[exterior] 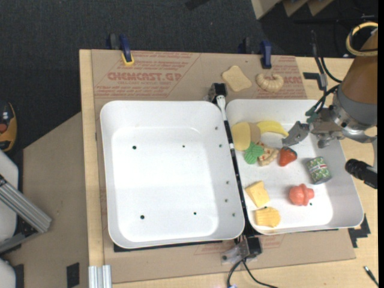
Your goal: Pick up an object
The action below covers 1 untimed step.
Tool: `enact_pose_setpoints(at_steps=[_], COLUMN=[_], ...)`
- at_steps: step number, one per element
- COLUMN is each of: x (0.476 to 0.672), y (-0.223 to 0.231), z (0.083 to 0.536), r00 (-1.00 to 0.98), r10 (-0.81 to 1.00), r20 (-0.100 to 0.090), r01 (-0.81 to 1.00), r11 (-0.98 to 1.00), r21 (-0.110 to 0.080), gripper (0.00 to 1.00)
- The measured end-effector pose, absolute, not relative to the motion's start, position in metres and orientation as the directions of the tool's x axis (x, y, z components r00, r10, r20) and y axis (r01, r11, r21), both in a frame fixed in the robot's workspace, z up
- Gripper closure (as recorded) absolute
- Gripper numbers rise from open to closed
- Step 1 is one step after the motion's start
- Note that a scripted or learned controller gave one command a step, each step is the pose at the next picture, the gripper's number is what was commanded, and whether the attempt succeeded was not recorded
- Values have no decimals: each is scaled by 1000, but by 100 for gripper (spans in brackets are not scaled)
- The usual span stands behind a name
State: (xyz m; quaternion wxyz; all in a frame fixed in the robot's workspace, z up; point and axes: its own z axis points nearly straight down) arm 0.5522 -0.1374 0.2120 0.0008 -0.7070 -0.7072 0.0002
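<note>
Reaching in from the right, the pincer hangs over the right bin, just beside a curved yellow banana; whether it is open or grips anything cannot be told. That bin holds toy foods: a pale yellow rounded piece, one green leafy piece, a red strawberry, a green printed packet, a red lumpy fruit and two yellow-orange wedges. Two tan bread-like pieces lie on the cardboard-covered surface behind the bins.
</note>
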Motion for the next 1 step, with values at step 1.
enact_pose_setpoints(at_steps=[1], x=[613], y=[-118], z=[124], r00=[-4], r10=[1000], r20=[1], r01=[1000], r11=[4], r21=[-2], gripper=[0])
